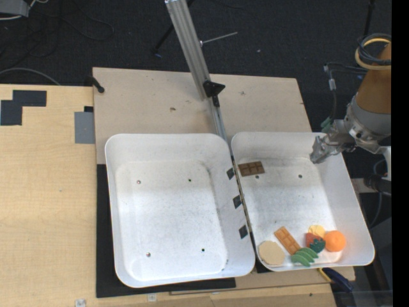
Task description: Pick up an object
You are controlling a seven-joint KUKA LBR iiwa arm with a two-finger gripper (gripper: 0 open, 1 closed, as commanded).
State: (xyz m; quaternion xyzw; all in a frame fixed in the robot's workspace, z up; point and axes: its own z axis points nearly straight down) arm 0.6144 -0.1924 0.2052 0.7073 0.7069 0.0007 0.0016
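Note:
In the right bin (332, 190) a brown chocolate bar (251, 168) lies near the far left wall. At the bin's near edge sit a round beige cookie (272, 253), an orange-brown wafer (287, 239), a green leafy piece (306, 255), a red piece (314, 240), a yellow piece (317, 230) and an orange ball (334, 240). My gripper (319, 151) hangs over the bin's far right corner, well away from all of these. Nothing shows between its fingers.
The left bin (128, 165) stands beside the right one, joined by black clips (236, 201) along the shared wall. A slanted aluminium post (192, 53) rises behind the bins. Light wooden panels (45, 190) lie to the left.

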